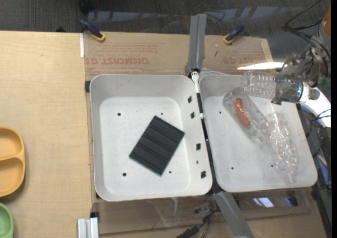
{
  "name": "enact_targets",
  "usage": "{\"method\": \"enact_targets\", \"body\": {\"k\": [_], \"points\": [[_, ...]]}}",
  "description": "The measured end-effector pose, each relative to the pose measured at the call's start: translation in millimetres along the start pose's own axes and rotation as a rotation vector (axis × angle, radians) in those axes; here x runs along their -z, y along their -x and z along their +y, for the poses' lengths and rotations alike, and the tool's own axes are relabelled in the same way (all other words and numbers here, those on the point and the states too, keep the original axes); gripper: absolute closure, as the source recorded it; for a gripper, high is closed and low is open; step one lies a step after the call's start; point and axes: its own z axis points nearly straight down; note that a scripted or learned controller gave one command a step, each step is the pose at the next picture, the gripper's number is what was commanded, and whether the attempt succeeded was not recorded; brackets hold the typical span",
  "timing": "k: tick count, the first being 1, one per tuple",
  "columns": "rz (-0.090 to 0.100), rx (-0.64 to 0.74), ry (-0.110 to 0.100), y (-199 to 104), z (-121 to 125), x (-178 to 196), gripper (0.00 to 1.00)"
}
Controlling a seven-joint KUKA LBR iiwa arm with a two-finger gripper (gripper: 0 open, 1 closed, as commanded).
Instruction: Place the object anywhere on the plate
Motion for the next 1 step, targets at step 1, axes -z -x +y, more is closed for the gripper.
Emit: {"method": "enact_targets", "body": {"k": [1], "points": [[0.001,0.259,0.001,16.6,-41.9,-12.2,1.00]]}}
